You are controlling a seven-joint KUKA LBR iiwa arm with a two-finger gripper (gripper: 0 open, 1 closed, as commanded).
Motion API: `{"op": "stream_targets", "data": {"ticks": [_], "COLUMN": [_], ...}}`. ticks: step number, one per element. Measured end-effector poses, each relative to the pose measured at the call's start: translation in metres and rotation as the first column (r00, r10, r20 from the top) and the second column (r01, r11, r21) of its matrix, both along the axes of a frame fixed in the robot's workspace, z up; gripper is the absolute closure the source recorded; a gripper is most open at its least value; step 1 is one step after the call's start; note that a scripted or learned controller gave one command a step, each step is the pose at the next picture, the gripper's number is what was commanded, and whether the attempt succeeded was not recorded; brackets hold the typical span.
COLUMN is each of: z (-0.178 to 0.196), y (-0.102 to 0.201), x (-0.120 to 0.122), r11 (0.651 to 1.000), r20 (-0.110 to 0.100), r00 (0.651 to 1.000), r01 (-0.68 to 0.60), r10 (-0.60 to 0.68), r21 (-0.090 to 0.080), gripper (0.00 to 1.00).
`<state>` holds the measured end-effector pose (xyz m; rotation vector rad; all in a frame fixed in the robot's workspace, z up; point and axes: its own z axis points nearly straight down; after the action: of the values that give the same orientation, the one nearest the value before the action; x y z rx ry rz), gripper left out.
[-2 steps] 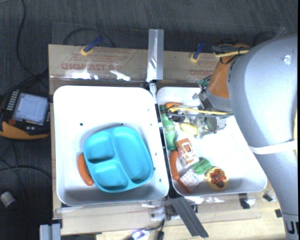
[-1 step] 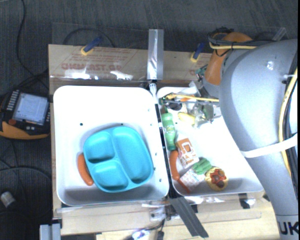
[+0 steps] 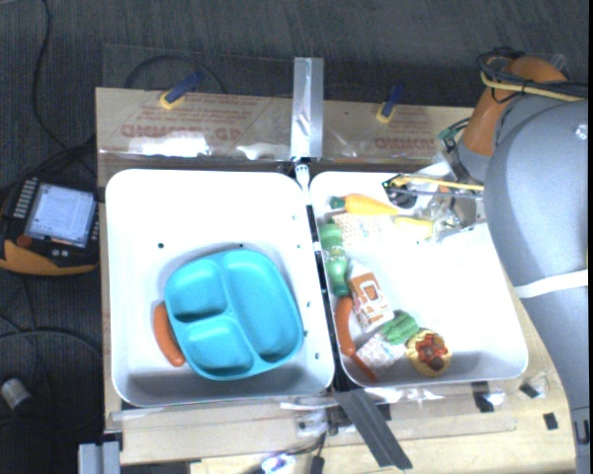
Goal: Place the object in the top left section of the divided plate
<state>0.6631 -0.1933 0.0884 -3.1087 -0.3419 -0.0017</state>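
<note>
The gripper (image 3: 430,208) hangs over the right bin (image 3: 494,294) at its 12 o'clock edge; whether its fingers are open or closed, I cannot tell. A yellow banana (image 3: 369,204) lies just beside, at 9 o'clock. The blue plate (image 3: 235,311) sits in the left bin (image 3: 138,225).

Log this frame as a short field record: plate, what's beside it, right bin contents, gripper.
plate: blue divided plate in left bin, nothing in its sections
beside plate: hot dog along its left edge
right bin: toy food piled along its left side, incl. yellow piece, carton
gripper: over right bin's top edge; fingers unclear
task: not yet done
</note>
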Motion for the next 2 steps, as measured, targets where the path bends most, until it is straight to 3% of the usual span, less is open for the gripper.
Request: {"op": "stream_targets", "data": {"ticks": [1,2], "z": [0.072,0.002], "y": [0.033,0.093], "x": [-0.009,-0.039], "r11": [1.0,1.0], "r20": [-0.004,-0.004], "r00": [1.0,1.0], "r01": [0.013,0.002], "r10": [-0.013,-0.002], "r21": [-0.014,-0.014], "gripper": [1.0,1.0]}}
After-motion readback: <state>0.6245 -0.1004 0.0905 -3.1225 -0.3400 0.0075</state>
